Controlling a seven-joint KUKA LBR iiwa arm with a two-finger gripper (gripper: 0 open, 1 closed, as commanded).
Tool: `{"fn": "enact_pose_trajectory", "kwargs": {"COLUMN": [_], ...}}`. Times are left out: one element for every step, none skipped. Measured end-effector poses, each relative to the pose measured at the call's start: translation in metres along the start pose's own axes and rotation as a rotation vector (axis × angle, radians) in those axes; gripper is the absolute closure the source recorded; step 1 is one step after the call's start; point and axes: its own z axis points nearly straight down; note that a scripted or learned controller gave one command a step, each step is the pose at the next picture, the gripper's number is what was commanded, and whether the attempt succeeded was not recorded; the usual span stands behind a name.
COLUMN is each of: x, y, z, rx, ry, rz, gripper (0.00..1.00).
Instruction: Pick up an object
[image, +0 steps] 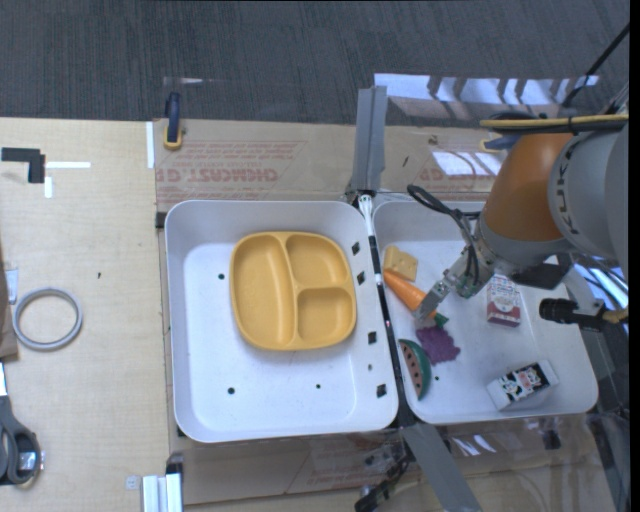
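Note:
The right bin (560, 400) holds a carrot (403, 290), a pale cracker-like piece (401, 262), a purple grape bunch (438, 343), a watermelon slice (414, 366), a small red-and-white carton (504, 301) and a black-and-white carton (521, 383). My gripper (436, 305) hangs low over the bin's left part, its tips between the carrot's right end and the grape bunch. Nothing shows between its tips.
The left bin (200, 390) carries a yellow divided plate (293, 290). A metal divider post (368, 140) stands between the bins at the back. On the bench to the left lie a tape ring (46, 318) and scissors (20, 452).

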Motion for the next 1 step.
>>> {"fn": "enact_pose_trajectory", "kwargs": {"x": [-0.0003], "y": [0.0006], "z": [-0.0092], "rx": [0.001], "ry": [-0.002], "rz": [-0.004], "gripper": [1.0]}}
